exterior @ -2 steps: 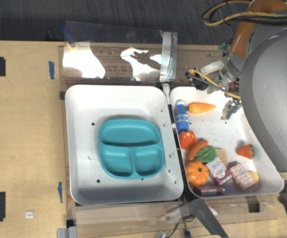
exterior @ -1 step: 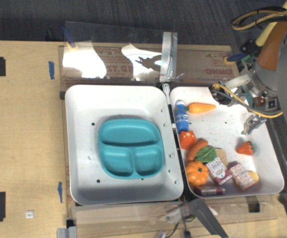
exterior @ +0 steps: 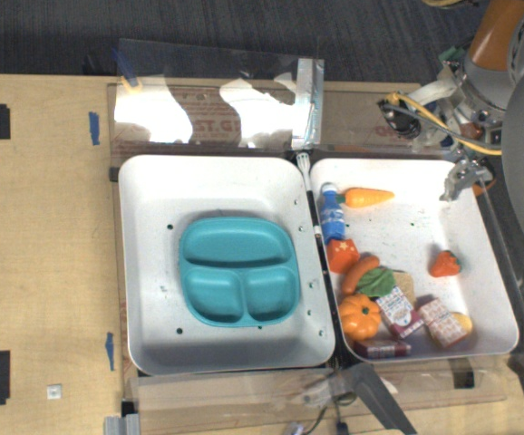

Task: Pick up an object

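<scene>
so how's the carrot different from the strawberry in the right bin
The carrot is orange, long and tapered, lying on its side near the bin's far edge. The strawberry is red, short and squat, sitting alone nearer the right wall. Both are toy foods resting free on the right bin floor.

Two bins side by side on counter (exterior: 35,270). Left bin (exterior: 144,198): divided tray (exterior: 239,270) at centre. Right bin (exterior: 407,220): bottle (exterior: 332,213) along left wall, carrot (exterior: 368,198) beside it, strawberry (exterior: 444,264) right, pumpkin (exterior: 360,316) front-left. Tool (exterior: 461,181) over right bin's far right corner.
</scene>
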Motion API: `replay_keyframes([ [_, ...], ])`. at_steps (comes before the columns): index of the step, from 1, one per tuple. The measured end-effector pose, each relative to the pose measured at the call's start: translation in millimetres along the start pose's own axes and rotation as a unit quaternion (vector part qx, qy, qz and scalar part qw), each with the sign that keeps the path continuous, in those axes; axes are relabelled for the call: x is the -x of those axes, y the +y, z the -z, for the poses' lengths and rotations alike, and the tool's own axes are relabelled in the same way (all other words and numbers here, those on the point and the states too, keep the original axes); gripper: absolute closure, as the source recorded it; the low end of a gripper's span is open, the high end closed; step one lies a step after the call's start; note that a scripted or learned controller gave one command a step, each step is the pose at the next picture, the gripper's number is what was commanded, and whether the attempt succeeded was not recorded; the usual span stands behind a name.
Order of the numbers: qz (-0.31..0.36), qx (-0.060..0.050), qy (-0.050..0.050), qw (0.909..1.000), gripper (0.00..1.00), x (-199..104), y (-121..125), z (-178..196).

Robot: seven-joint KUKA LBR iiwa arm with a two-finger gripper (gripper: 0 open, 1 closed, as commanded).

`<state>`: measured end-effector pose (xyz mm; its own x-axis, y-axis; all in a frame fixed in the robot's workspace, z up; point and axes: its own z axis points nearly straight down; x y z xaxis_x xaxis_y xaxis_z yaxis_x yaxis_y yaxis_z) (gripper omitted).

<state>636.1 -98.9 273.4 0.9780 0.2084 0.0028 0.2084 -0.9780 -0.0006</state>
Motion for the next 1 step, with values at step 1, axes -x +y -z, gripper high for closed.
replay_keyframes([
  [1,-0.005,-0.001,-0.005,1.0000,0.00,45.5,27.3,-55.1],
])
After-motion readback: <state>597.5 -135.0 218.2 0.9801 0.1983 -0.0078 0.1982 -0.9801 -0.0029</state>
